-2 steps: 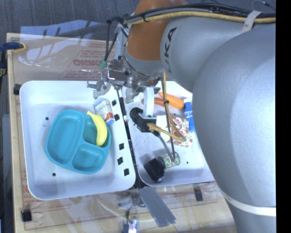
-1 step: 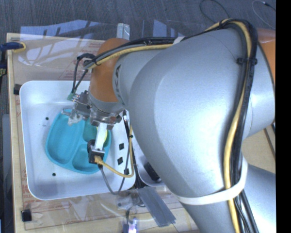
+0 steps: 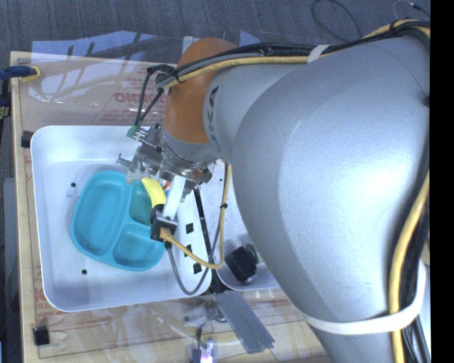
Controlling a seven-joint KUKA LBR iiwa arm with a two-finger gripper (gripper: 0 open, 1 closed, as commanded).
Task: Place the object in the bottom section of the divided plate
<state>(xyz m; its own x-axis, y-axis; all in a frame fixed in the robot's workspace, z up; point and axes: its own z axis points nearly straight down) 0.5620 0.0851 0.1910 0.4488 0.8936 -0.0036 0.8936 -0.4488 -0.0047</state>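
A: In the camera view, where did the end effector sit?

B: Over the right rim of the blue plate, which lay in the left bin. A yellow object showed right at the tool, over the plate's right edge. Whether it was actually pinched, I couldn't tell; the wrist hid the tips, so spread or pressed together was anyone's guess.

A: What could have gone wrong from there?

B: I'd judge the object hung nearer the small upper-right section than the bottom one. Let go there, it would likely have landed in the wrong compartment or on a divider ridge and rolled off. A loose cable drooped beside the plate, too, and could have nudged it.
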